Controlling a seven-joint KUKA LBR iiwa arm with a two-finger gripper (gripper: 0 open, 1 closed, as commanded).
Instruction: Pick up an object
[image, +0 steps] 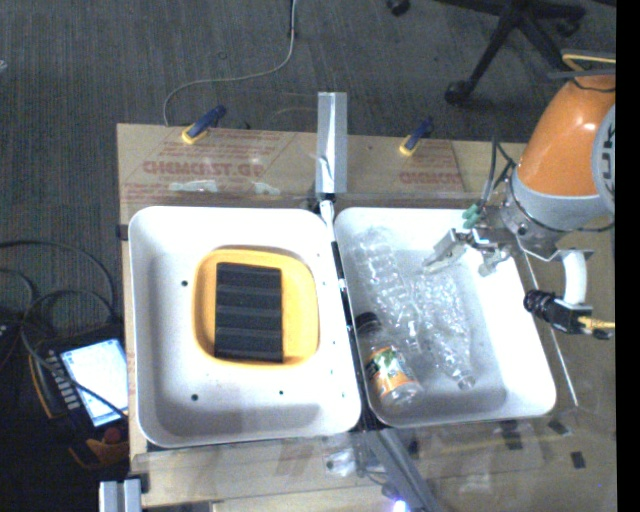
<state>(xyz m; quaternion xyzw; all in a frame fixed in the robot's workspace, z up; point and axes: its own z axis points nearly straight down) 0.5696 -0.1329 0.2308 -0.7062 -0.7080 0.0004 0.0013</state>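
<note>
Approach step of a pick. The gripper (468, 248) hangs over the upper part of the right bin (520, 395), with its two fingers (441, 254) spread apart and nothing between them; it is released and grasps no object. The arm (570, 150) enters from the right, its orange band above the wrist.

Below and to the left of the gripper lie the candidate objects: crumpled clear plastic bottles (415, 300), stretching from just beneath the fingers down the bin floor, and farther below, near the lower left corner, a small bottle with an orange-and-green label (390, 372). A dark cap (367, 322) sits between them. The clear plastic is hard to outline against the white bin, so it is probably two bottles, though the count is uncertain.

Well to the left of the gripper, the other bin (160, 330) holds a yellow tray with a black ridged insert (250, 310).

The next move calls for a descent onto the nearest clear bottle, with the fingers set astride a narrow part before closing; thin plastic is likely to slip or buckle.
</note>
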